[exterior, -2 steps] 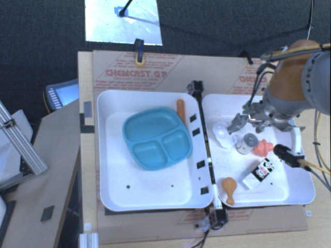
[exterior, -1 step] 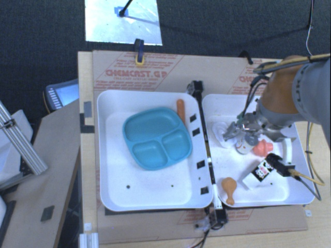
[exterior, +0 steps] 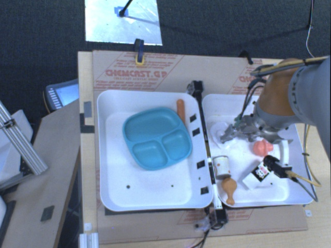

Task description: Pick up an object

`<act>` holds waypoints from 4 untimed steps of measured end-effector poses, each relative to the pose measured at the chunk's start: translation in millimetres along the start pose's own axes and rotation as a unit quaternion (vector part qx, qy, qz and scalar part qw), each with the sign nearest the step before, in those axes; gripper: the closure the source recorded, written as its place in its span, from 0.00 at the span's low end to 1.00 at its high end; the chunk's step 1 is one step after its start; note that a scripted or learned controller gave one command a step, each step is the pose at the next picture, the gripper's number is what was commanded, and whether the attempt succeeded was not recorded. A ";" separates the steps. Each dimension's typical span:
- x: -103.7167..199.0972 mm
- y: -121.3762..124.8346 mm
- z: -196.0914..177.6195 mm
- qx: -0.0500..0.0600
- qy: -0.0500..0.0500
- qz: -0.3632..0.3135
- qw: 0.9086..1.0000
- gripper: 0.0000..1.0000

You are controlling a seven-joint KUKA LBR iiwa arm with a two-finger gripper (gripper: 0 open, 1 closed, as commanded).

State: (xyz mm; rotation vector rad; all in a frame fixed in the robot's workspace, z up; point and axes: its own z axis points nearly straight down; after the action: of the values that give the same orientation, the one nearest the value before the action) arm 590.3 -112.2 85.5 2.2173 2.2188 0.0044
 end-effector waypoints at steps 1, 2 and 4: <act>0.2 1.0 -11.7 -0.001 0.000 0.000 1.000 1.00; -0.7 9.5 -57.5 0.000 0.000 -0.002 1.000 1.00; -3.6 22.3 -171.3 0.000 0.000 -0.002 1.000 1.00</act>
State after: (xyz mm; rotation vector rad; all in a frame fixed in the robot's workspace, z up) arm 611.7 -115.5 256.9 2.2115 2.2239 0.0054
